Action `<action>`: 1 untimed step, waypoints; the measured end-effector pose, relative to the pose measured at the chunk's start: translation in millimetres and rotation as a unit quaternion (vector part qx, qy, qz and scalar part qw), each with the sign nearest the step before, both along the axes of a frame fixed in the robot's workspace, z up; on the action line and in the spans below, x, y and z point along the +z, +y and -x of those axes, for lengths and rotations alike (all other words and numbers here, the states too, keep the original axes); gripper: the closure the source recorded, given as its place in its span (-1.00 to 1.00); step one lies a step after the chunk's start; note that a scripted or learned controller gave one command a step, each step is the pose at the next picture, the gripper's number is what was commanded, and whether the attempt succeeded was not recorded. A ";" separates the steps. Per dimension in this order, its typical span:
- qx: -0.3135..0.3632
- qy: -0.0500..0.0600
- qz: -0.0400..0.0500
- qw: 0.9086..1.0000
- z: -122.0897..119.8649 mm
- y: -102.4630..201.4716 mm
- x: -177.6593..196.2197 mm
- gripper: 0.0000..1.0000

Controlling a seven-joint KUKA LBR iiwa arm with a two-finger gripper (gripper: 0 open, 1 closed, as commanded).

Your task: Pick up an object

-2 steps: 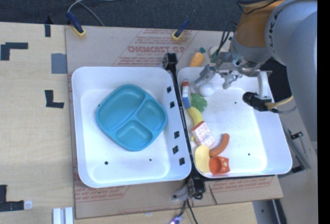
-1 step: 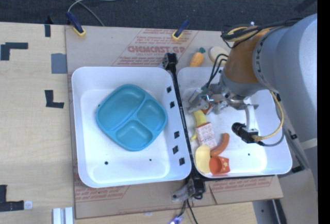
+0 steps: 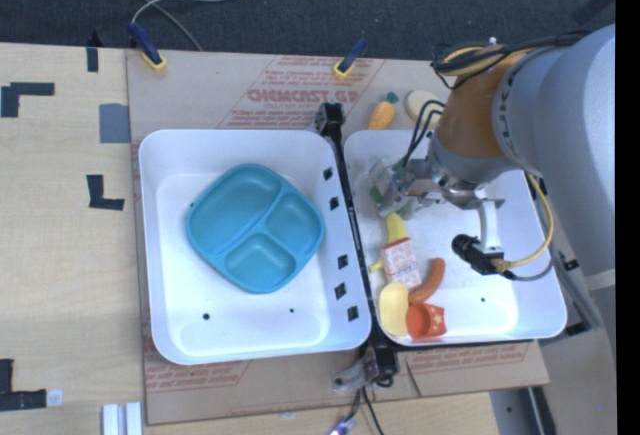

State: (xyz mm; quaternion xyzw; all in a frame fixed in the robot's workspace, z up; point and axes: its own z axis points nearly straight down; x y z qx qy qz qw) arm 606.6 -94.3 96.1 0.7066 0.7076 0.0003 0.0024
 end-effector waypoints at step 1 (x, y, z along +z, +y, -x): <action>0.001 0.001 -0.002 1.000 6.2 34.9 89.2 1.00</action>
